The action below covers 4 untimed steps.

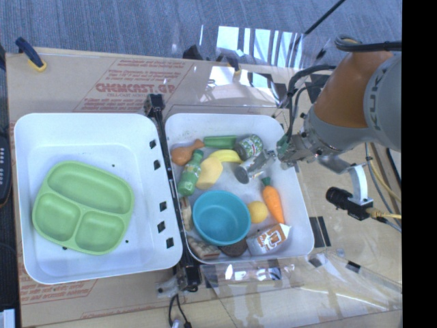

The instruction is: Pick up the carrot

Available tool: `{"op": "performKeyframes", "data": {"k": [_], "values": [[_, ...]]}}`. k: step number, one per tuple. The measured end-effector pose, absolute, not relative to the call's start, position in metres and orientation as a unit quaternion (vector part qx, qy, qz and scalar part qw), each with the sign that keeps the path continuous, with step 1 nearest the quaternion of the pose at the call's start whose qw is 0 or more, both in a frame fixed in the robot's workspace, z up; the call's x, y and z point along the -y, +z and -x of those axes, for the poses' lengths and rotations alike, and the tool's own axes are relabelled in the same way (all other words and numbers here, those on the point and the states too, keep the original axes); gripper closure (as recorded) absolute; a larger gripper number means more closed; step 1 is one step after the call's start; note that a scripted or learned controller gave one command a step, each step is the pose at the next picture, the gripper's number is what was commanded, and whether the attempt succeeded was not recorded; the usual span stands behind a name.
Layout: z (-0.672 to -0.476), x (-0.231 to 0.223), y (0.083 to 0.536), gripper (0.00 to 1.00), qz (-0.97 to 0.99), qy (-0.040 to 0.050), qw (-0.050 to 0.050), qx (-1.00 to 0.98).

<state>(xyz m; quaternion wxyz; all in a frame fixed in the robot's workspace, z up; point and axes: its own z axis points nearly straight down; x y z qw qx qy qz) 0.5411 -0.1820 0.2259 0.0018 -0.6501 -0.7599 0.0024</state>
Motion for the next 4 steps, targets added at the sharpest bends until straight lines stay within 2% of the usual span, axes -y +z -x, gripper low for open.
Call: {"op": "performKeyframes", "data": {"k": [1,2,3,4], "values": [[-0.516,0.203,0.106,0.00,0.640,-0.0030,-0.002,0.768],[-0.515,0.203,0.115,1.00,0.637,-0.0011,0.000,0.771],[-0.521,0.130,0.184,1.00,0.760,0.0012,0.003,0.650],[-0.549,0.157,0.189,1.00,0.851,0.0032,0.003,0.525]]}}
